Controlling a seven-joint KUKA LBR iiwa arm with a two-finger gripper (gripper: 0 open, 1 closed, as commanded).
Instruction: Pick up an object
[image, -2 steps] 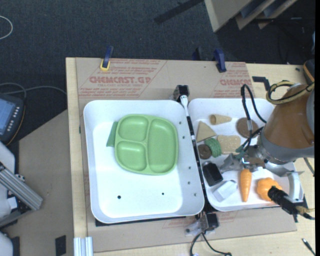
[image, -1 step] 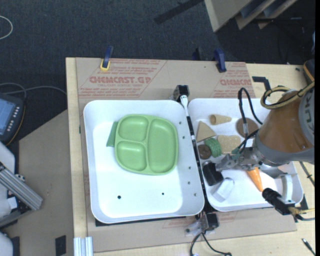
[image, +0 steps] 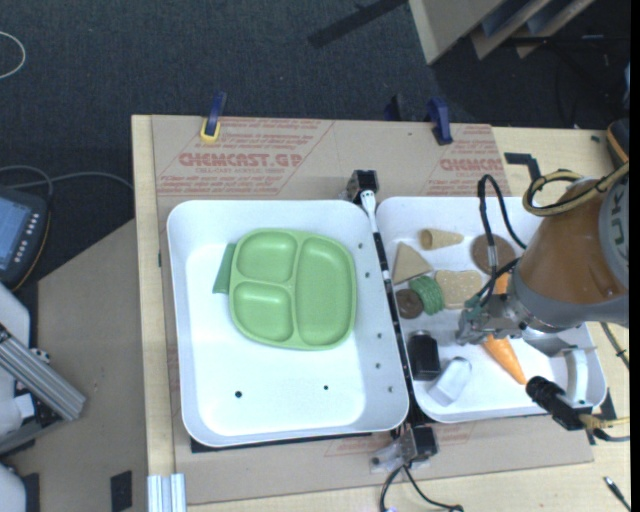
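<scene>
"Where does the carrot (image: 505, 359) lie?"

"In the right bin (image: 590, 400), just right of my jaws, long axis slanting down-right. Whether the jaws are open, I cannot tell."

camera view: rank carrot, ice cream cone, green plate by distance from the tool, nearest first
From the tool in the right bin:
1. Orange carrot, just beside the tool on its lower right in the view, right bin.
2. Ice cream cone, toward the far edge of the right bin, up and left of the tool.
3. Green divided plate, across in the left bin, farthest.
</scene>
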